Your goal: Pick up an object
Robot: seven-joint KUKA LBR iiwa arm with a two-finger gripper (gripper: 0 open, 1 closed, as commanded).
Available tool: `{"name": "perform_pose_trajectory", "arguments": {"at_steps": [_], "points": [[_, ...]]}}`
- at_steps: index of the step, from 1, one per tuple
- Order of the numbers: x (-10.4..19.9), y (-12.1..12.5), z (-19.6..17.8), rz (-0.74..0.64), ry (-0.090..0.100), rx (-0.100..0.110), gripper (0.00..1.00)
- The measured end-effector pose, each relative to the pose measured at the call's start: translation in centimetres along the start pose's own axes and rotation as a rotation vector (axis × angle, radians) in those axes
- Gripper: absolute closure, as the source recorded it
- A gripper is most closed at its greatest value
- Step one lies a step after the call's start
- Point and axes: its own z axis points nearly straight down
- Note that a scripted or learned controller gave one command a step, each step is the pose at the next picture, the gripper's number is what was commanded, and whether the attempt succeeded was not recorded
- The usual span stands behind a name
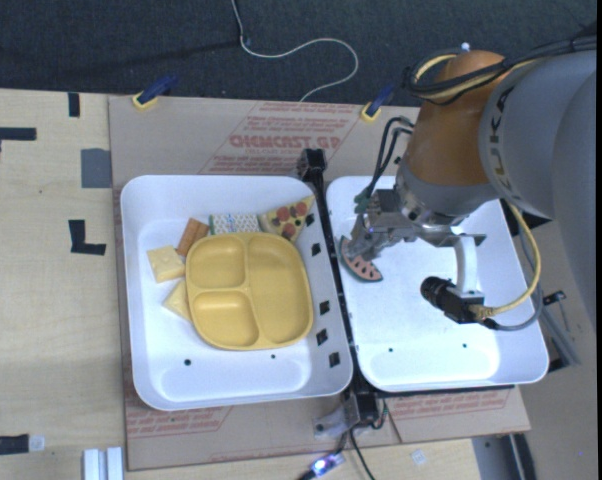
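Currently the arm reached in from the right and leaned low over the right bin, wrist bent down toward that bin's left wall. The gripper sat at the near-left part of the bin floor, directly above a small flat brownish piece with pale dots. Gripper and piece looked to be touching or nearly so; I could not tell whether the piece was actually held, and the gripper's state could not be read from where I stood.

Judgement: the low, tilted pose suited a grasp attempt on that piece, since it lay flat against the floor and close to the wall, leaving little room to approach from the left.

Right bin contents: the brown piece, plus a black cylindrical part with a yellow cable, which seemed to belong to the arm's rig rather than to the bin.

Left bin contents: a yellow divided plate roughly central, upright, compartments bare. Tucked around its upper and left edges were a tan cracker, an orange-brown slab, a speckled strip and a pizza-like slice.

Both bins rested on a cardboard sheet on the table.
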Motion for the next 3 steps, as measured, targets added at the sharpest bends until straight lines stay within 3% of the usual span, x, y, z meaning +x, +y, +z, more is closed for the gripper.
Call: {"name": "perform_pose_trajectory", "arguments": {"at_steps": [1,2,3], "points": [[5.7,0.4,-1.0,-0.004,0.002,-0.001,1.00],[9.4,-0.2,-1.0,-0.001,0.001,0.000,1.00],[9.1,0.1,-1.1,0.002,0.000,0.000,1.00]]}}
